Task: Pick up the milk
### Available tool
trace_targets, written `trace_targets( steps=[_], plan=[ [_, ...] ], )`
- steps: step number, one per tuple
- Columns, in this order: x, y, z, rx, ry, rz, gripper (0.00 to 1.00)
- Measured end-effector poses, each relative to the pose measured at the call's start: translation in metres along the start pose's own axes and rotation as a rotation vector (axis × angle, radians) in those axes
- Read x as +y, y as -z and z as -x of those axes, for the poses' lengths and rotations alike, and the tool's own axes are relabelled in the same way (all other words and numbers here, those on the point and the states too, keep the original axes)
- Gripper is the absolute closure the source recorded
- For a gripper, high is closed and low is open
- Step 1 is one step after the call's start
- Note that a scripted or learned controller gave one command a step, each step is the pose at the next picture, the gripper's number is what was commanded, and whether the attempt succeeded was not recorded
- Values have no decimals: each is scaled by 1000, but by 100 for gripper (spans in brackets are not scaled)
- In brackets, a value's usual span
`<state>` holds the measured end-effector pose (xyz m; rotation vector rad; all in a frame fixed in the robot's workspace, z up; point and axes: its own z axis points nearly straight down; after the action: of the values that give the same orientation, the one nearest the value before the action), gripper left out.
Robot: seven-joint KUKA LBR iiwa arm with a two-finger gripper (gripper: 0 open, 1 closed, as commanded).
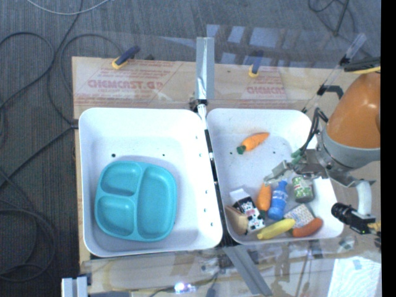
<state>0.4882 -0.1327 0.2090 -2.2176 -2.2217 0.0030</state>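
Camera view: the milk (247, 207), a small carton with black cow patches, lies in the right bin (260, 119) near its front left corner, packed into a cluster of toy food. Just beside it to the right stand an orange piece (265, 197) and a blue bottle (279, 200); a banana (276, 229) lies in front of it, close enough that they may be touching.

The gripper (296, 162) hangs over the middle right of the same bin, below the arm's orange band (357, 116). Its state cannot be told from here, as the tip is small and blurred against the clutter.

From the gripper, the milk lies toward the view's left and toward the front edge of the bench, with the orange piece and the blue bottle between the two. The carton's long axis seems to run slantwise, though the picture is too coarse to be sure. The coming move, as I judge it, must carry the tip over those two neighbours and then down onto the carton.
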Motion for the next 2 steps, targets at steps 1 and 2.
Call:
trace_targets(
  steps=[1, 2],
  plan=[
    [1, -119, -40, 0, -32, 17, 0],
    [0, -119, 8, -2, 165, 16, 0]
  ],
)
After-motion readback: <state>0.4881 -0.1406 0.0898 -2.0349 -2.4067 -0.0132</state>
